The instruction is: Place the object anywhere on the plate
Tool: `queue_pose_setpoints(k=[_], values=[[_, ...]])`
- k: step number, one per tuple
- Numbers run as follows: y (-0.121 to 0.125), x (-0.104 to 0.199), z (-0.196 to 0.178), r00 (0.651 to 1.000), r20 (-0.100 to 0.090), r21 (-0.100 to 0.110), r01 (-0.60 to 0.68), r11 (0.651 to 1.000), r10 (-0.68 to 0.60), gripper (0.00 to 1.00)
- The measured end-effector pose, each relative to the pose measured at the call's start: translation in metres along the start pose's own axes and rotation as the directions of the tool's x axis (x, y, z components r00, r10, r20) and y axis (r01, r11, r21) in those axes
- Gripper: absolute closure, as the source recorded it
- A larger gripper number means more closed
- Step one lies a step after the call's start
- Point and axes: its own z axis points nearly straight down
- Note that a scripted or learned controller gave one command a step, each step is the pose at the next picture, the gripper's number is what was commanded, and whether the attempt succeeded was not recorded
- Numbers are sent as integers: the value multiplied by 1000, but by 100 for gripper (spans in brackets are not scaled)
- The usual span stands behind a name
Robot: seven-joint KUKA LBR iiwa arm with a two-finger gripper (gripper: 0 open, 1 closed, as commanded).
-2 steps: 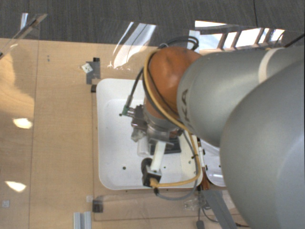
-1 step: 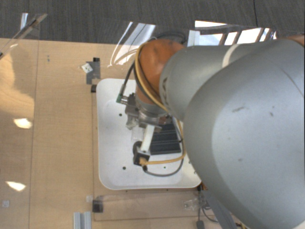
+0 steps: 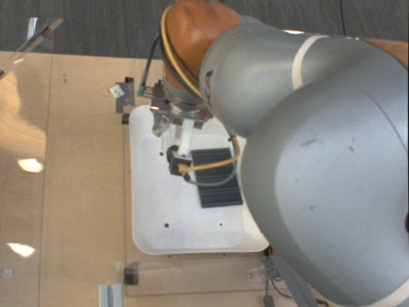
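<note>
**Up on the pale wooden bench (image 3: pixel 70 190)**

The bench fills most of the view, and a strip of grey carpet floor (image 3: pixel 96 11) runs along the 12 o'clock edge. A shallow white plastic bin (image 3: pixel 153 229) with round corners sits in the middle of the bench. A big grey robot arm with an orange band (image 3: pixel 307 139) comes in from 3 o'clock and covers the right side of the bin.

The gripper (image 3: pixel 167 126) hangs over the bin's 12 o'clock end. I cannot tell if it is open or closed, or if it has hold of anything.

A flat black ribbed block (image 3: pixel 220 194) lies on the bin floor near the middle. It is just beside the gripper, at about 4 o'clock from it.

A small white tag (image 3: pixel 116 91) sits on the bench at 10 o'clock from the bin. A small black cube (image 3: pixel 131 275) sits on the bench just past the bin's 7 o'clock corner.
</note>
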Motion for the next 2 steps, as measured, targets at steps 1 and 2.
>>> queue_pose_setpoints(k=[1,2], values=[[-46,-21,112,1000,-1,1,11,1000,-11,100],[-108,-17,89,932,-2,0,363,932,-363,100]])
